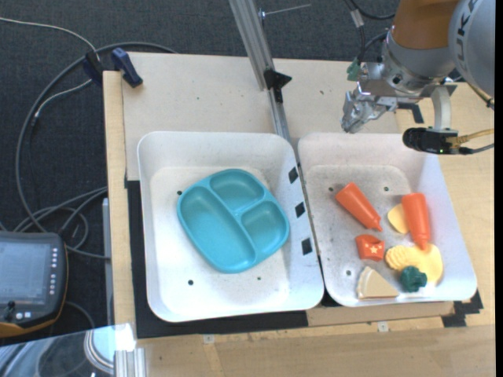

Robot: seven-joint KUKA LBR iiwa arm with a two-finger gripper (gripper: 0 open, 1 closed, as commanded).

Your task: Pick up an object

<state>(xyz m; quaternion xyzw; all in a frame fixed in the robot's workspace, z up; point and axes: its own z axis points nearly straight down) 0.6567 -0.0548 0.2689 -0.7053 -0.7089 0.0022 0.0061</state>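
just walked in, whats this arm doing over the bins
The grey-and-orange arm is reaching in with its pincer above the far rim of the right bin, holding nothing visible. That bin holds toy food: two orange carrots, a small orange piece, yellow pieces, a sandwich wedge and a green piece. The left bin holds a teal divided plate. Nothing is picked up yet.

Right bin (440, 187): toys crowded 3 to 6 o'clock; 9 to 12 o'clock lay open. Divided plate (232, 218) occupied left bin (157, 155) centre.
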